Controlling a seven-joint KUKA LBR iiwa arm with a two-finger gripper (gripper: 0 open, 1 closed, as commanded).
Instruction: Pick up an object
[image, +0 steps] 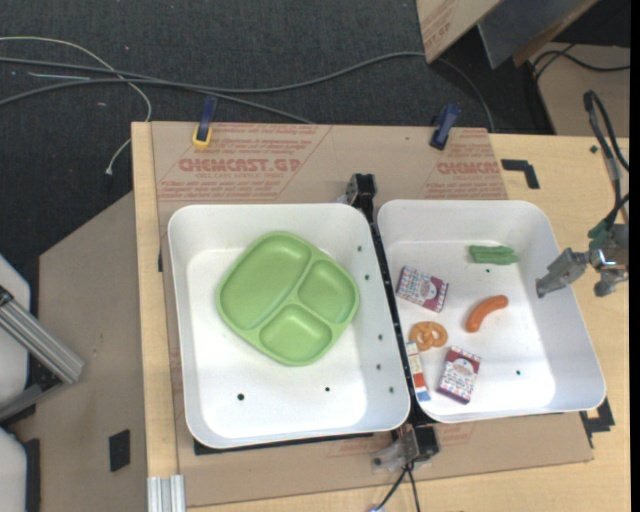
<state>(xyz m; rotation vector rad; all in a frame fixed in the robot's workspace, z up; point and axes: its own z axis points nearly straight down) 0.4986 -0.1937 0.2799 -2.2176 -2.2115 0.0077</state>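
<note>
The clamp (405, 447) at the tabletop's (620, 440) front edge lies nearest, at the seam between the two bins. Just behind it, in the right bin (560, 385), a small box (460, 375) sits near the front, with a slim tube (414, 368) along the bin's left wall and a pretzel (428, 334) just above them. A second box (421, 288) lies further back, a sausage (486, 312) near the middle, and a green piece (492, 255) toward the back. The left bin (200, 400) holds a green tray (288, 297).

The gripper (585, 268) hangs at the right bin's right rim, well apart from every item. I cannot tell how it is set; it is small and partly cut off at the frame edge.

Any of the loose items could serve as the thing to pick; the sausage is nearest the gripper and stands clear of its neighbours. Risks, as I judge them: the sausage is round and may roll or squirt out of a pinch; the tube hugs the wall, leaving little room on that side; the flat boxes offer little height to grip; and a descent started from here could clip the rim.
</note>
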